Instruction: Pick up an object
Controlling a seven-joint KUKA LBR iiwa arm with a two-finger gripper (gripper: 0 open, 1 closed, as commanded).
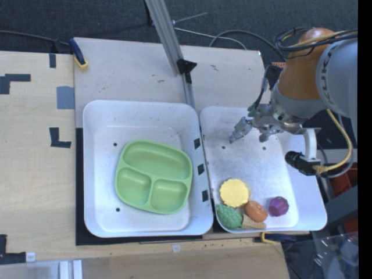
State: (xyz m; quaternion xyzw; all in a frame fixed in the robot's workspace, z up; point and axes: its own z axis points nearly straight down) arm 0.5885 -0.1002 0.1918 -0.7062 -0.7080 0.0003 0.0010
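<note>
In the right bin (302,182), several small toy foods lie near the front edge: a yellow round piece (234,192), a green leafy piece (229,216), an orange piece (256,210) and a purple piece (278,205). My gripper (249,136) hangs over the bin's back half, well behind these items. Its two fingers are spread open and nothing sits between them. The left finger (236,132) points toward the divider between the bins.
A green divided plate (154,176) lies in the left bin (96,156). A slanted metal pole (168,34) ends in a black clamp at the bins' back edge. The arm's orange band (302,68) and cables crowd the right side.
</note>
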